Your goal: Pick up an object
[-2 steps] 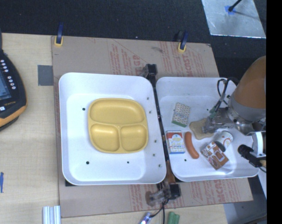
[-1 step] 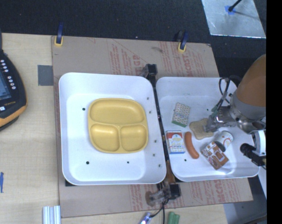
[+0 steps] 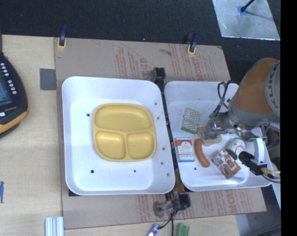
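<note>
The gripper (image 3: pixel 211 131) sits low in the right bin (image 3: pixel 188 178), near a tan piece (image 3: pixel 211 140); whether it grips cannot be told. The sausage (image 3: pixel 202 153) and card (image 3: pixel 184 150) lie close, so a grab may nudge them aside.

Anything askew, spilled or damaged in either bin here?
Nothing stands out. The yellow divided plate sits flat in the left bin. The hot dog, small cartons and other items lie loose in the right bin, none spilled.
</note>
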`<state>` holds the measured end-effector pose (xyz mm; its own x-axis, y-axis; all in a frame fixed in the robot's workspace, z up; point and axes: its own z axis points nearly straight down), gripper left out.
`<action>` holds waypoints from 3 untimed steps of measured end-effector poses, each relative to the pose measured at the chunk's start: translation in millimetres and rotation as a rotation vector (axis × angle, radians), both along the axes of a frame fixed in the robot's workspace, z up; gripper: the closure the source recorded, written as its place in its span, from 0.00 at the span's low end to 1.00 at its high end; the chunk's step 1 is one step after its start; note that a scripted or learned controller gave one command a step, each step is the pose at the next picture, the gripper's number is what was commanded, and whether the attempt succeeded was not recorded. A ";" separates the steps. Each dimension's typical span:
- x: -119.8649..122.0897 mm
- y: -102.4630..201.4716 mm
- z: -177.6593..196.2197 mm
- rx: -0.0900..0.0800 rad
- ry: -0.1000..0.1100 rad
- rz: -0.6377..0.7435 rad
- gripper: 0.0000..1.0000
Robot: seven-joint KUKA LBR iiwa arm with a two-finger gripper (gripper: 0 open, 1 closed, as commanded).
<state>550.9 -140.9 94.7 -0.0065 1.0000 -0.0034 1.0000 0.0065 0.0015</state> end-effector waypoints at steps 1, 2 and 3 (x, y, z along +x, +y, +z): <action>0.1 -0.8 10.2 -0.001 0.001 0.002 1.00; 0.2 -1.5 20.3 -0.001 0.002 0.004 1.00; -52.0 -1.7 2.8 0.003 0.006 0.000 1.00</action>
